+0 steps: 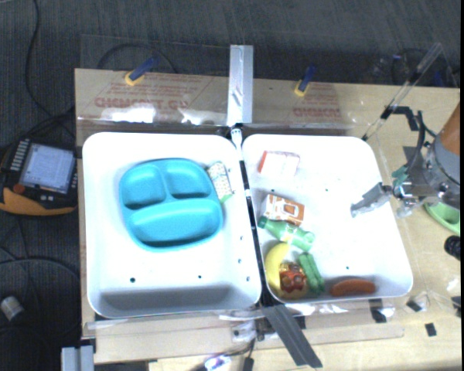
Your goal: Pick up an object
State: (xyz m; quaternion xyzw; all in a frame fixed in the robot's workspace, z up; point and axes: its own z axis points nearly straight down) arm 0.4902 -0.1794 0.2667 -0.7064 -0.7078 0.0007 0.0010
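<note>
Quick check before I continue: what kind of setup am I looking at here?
Likely a robotics lab bench: two white bins side by side, toy food such as a banana, and clamps holding a sheet.

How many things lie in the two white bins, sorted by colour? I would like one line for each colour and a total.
Blue: 1, the divided plate
White: 2, the small packet beside the plate and the white box
Orange: 1, the small carton
Green: 2, the bottle and the stick
Yellow: 1, the round fruit
Red: 2, the small toy and the sausage
Total: 9
</note>
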